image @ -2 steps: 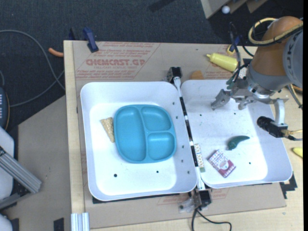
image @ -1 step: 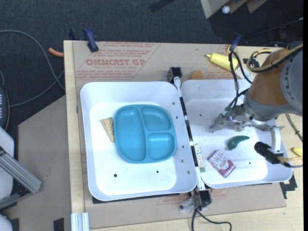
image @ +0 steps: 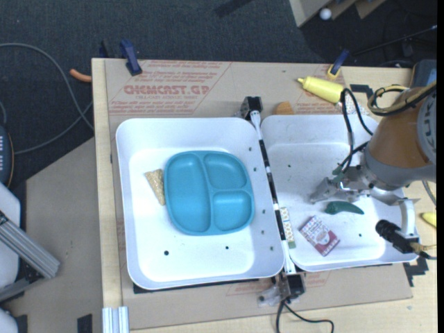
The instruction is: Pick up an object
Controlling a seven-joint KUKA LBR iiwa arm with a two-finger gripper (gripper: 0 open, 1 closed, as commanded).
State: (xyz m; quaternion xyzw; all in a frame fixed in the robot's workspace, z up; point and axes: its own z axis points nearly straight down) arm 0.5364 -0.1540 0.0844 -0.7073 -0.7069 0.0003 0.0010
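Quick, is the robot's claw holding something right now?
gripper: low in the right bin, beside the dark green object; no object shows between its fingers, and whether it is open or closed cannot be told.

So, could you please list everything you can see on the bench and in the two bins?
Left bin: one, white, left half of the bench.
Right bin: one, white, beside the left bin.
Divided plate: one, blue, middle of the left bin.
Sponge-like piece: one, tan, in the left bin, at the plate's left edge.
Packet: one, red and white, front of the right bin.
Curved object: one, dark green, in the right bin, just below the hand.
Yellow object: one, on the bench behind the right bin.
Clamps: two, blue, at the bench's far edge.
Arm: one, grey with orange band, reaching in from the right.
Hand: one, metal, low over the right bin.
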